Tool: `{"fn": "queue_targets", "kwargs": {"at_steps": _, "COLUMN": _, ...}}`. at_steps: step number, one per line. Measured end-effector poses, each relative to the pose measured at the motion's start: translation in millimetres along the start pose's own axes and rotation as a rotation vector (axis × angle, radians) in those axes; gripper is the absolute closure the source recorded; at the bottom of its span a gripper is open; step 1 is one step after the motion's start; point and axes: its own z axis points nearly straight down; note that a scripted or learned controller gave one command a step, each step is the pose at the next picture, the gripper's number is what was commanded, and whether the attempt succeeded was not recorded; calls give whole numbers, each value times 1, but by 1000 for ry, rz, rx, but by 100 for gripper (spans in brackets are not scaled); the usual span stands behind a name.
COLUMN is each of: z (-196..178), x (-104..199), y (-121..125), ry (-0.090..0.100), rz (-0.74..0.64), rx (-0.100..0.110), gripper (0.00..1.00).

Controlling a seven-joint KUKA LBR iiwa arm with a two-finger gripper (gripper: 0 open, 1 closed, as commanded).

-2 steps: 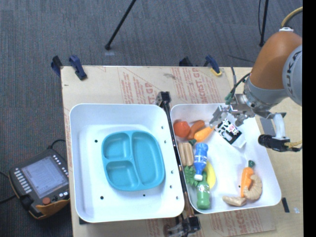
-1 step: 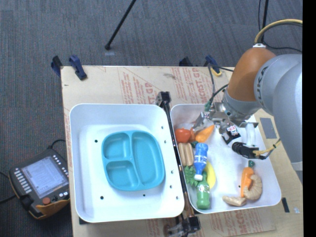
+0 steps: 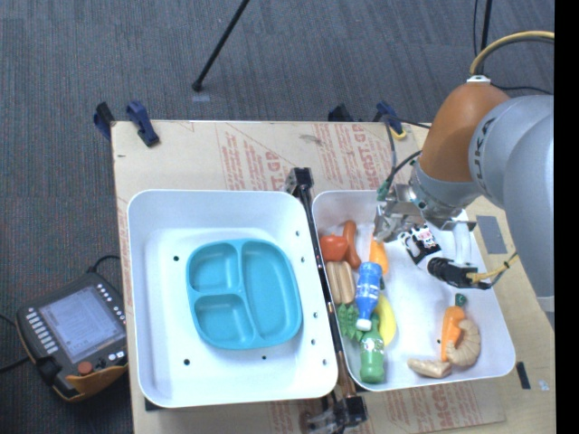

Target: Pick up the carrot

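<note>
On the floor at the far left sits a control pad [image 3: 71, 334] with a small screen. Next comes the left bin [image 3: 154, 233], and in it lies a blue plate [image 3: 244, 293] with three parts. Just beside it is the right bin [image 3: 493, 328], which has a lot of toy food in it. Along its left side there is a red piece [image 3: 333, 247], a hot dog [image 3: 341, 282], some green leafy stuff [image 3: 348, 319], a blue bottle [image 3: 367, 287] lying over a yellow banana [image 3: 387, 319], and a green bottle [image 3: 372, 358] near the front. The gripper [image 3: 394, 219] hangs low over the back part of this bin, close to a small orange piece [image 3: 378, 256] (it is hard to say what that piece is). I cannot tell if it is open or closed, and nothing can be seen held in it. The carrot [image 3: 450, 325] lies well apart from the gripper, toward the front right of the right bin, with its green top pointing to the back. It touches a pale shrimp [image 3: 468, 344], and a tan piece [image 3: 428, 366] lies just in front. The big grey arm [image 3: 507, 165] with its orange band comes in from the right.
</note>
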Motion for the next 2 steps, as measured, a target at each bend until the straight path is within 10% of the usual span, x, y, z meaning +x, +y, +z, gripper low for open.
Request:
{"fn": "queue_targets", "kwargs": {"at_steps": 1, "z": 25, "x": 20, "y": -102, "ry": -1, "rz": -407, "rx": 5, "gripper": 100}}
{"fn": "queue_targets", "kwargs": {"at_steps": 2, "z": 23, "x": 17, "y": -101, "ry": -9, "rz": -405, "rx": -1, "gripper": 0}}
